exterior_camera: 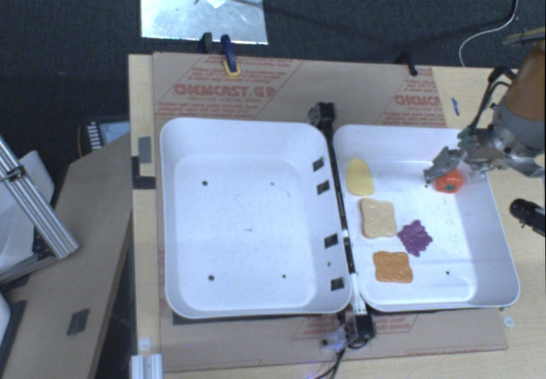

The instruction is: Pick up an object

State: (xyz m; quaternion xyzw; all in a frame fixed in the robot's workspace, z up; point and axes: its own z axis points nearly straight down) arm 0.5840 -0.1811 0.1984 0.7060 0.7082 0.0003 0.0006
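My gripper reaches in from the right over the upper right part of the right bin. It is shut on a small red-orange round object, which sits between the grey fingers. Lying loose on this bin's floor are a pale yellow piece, a tan toast-like slice, a purple cluster and an orange-brown slice. They lie left of and below the gripper.
The left bin stands beside the right one, and a black divider with clips runs between them. Cables hang at the upper right near the arm. A dark part sticks in at the right edge.
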